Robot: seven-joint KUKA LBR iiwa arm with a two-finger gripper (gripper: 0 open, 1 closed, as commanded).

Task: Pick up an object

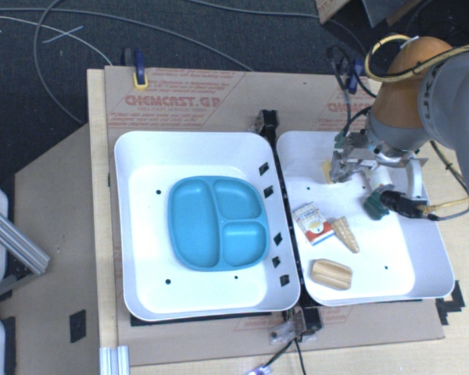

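Hovering low over the right bin [422, 276], the gripper [342, 167] has nothing visibly between its fingers, its opening unclear, above a small packet [313, 222], cone [346, 233] and bread roll [331, 273].

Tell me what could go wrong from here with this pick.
1. The gripper sits near the right bin's far edge, apart from the items, so closing here would likely catch nothing.
2. The packet, cone and bread roll lie close together; going for one might nudge its neighbours.
3. The packet lies near the divider between the bins, leaving little room on that side.
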